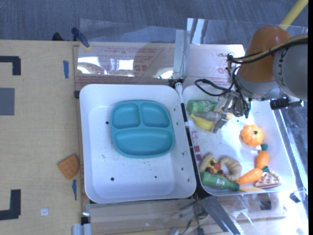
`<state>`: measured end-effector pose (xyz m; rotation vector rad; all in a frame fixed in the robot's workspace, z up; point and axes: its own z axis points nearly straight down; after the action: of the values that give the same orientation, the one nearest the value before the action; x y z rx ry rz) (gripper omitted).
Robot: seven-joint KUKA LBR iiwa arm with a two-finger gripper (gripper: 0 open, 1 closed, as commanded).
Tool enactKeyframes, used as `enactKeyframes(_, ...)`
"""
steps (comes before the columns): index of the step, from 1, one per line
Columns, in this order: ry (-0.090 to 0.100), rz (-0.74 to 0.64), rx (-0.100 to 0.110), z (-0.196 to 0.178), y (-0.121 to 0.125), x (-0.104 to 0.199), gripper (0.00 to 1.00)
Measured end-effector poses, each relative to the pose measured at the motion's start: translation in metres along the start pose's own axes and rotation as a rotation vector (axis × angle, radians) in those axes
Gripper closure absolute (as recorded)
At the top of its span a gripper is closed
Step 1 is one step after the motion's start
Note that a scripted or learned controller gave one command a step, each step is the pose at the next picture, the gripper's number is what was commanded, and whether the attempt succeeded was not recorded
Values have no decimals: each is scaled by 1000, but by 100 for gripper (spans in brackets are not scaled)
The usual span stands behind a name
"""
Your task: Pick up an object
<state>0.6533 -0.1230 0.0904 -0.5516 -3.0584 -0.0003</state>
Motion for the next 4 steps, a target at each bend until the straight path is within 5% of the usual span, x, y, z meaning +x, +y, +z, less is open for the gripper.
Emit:
enactKeyframes(1, -43, 105, -11, 2, -36, 22, 0)
enactKeyframes(2, -35, 175, -11, 1, -51, -23, 0)
enactKeyframes(3, -44, 56, -7, 3, -109, 48, 0)
enactKeyframes(4, -46, 211, -12, 6, -113, 134, 0)
